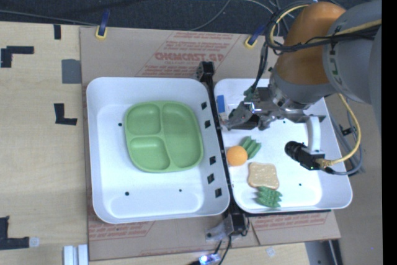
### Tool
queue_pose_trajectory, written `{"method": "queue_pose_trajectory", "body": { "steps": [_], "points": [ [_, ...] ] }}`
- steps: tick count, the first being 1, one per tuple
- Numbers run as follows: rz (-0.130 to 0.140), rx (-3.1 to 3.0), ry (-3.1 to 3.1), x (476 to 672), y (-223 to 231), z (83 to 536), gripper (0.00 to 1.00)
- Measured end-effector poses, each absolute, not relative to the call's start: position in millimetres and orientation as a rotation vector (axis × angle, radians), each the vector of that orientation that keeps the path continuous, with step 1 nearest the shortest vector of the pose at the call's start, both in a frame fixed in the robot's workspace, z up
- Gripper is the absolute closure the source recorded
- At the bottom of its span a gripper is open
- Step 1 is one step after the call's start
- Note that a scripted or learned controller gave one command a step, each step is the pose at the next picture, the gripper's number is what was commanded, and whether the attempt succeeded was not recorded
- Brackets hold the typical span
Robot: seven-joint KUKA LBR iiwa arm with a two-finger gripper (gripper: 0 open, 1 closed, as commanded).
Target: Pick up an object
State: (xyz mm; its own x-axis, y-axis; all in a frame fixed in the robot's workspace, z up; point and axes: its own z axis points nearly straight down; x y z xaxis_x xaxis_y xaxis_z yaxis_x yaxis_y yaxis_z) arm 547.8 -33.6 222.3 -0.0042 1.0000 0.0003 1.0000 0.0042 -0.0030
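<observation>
The gripper (236,119) hangs low over the right bin (335,195), close to that bin's left wall; the slant of the view and the gripper's own body hide whether it is spread or closed, so that cannot be told; nothing can be seen clamped in it. The arm (310,46) runs back from it toward the view's right. Nearest the gripper, just beneath it in the view and apart from it, lies a small orange ball (236,156) with a green leafy piece (251,146) touching it on the side closer to the gripper. Beyond the ball, farther from the gripper, lies a slice of toy toast (263,175); past the toast, touching its far edge, lies a dark green toy (268,197). A small blue thing (220,102), too small to name, sits just beside the gripper against the bin wall. Well apart from the gripper, across the divider, the left bin (105,189) holds a green divided plate (164,135).
</observation>
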Motion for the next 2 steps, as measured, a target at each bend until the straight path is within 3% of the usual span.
{"method": "queue_pose_trajectory", "body": {
  "steps": [2],
  "points": [
    [0.001,-2.212,-2.228,527.6,79.0,221.5,1.00]
  ]
}}
